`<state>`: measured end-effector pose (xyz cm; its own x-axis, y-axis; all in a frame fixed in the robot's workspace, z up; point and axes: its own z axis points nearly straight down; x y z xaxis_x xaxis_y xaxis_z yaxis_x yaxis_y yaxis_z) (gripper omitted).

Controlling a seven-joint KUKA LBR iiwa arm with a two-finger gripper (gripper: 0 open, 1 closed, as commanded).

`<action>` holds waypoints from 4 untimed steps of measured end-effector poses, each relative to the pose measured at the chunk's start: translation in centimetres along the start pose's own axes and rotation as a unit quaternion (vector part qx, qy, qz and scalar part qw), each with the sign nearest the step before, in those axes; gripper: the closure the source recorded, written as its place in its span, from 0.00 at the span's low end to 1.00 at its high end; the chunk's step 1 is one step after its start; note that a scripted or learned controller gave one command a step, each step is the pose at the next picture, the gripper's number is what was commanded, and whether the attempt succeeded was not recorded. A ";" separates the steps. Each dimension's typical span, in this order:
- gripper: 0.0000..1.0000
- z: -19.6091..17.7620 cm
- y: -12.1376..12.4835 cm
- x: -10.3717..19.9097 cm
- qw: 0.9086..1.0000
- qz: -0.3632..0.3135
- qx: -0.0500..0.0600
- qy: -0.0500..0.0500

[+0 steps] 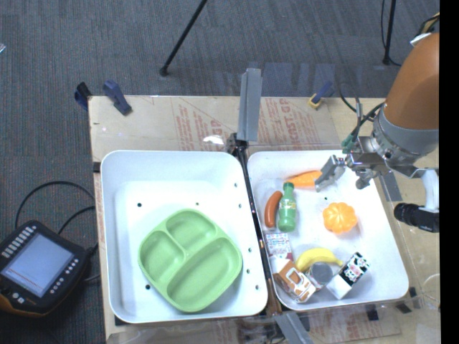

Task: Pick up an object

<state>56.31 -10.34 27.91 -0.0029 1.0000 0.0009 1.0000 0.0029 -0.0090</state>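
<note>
Gripper (pixel 346 172) positioned upper right of frame over right bin (pixel 391 229), fingers spread wide, nothing held; carrot (pixel 304 180) just beside left finger.

red printed lettering on the cardboard sheet (pixel 283 120) behind the bins, upside down, too blurred to read

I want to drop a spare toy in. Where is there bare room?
Left bin: white floor behind and left of the green divided plate. Right bin: only its right strip beside the orange pumpkin. Its near corner is crowded: banana, milk carton.
</note>
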 end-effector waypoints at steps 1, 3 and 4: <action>0.00 8.3 -2.5 -7.5 0.993 0.122 0.001 0.002; 0.00 18.2 1.1 -9.9 0.992 0.128 0.001 0.002; 0.00 19.5 0.9 -4.5 0.999 0.038 0.000 0.001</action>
<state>57.09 -14.80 8.41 0.0723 0.9974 0.0027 0.9973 -0.0723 -0.0092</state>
